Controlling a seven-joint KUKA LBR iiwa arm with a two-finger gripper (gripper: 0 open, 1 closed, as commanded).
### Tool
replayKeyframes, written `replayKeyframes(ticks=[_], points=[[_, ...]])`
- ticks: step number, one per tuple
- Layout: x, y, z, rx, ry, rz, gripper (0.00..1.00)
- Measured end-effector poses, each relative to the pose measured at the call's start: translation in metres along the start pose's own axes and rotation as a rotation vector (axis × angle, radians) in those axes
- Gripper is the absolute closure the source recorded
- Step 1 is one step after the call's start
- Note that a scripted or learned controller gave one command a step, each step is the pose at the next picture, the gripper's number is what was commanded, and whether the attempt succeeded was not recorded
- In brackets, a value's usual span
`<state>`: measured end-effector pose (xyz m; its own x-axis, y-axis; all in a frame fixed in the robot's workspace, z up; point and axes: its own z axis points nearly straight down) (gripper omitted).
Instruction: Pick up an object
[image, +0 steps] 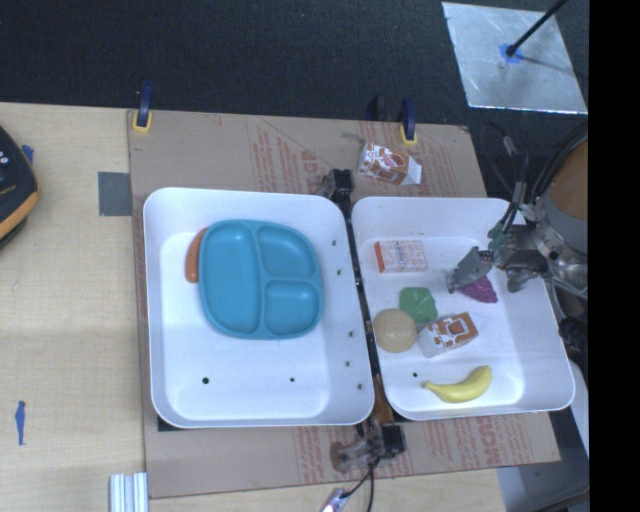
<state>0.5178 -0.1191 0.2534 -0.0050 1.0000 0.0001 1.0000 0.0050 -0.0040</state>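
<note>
Tabletop: two white bins (160, 300)
Jaws (480, 272): spread, maybe touching purple object (483, 291)
Progress: nothing lifted yet

You get even, fairly bright overhead light on the bench, though the frame is soft and low in detail throughout. The white bins (160, 300) read nearly blown out, with a grey shadow inside the left bin's near and right walls. The floor at the top is dark. The gripper (492, 268) and arm look blurred, and small print on the cartons is unreadable.
</note>
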Motion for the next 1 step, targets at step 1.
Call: replayKeyframes(ticks=[1], points=[[-0.0100, 0.0445, 0.1409, 0.004, 0.000, 0.000, 0.00]])
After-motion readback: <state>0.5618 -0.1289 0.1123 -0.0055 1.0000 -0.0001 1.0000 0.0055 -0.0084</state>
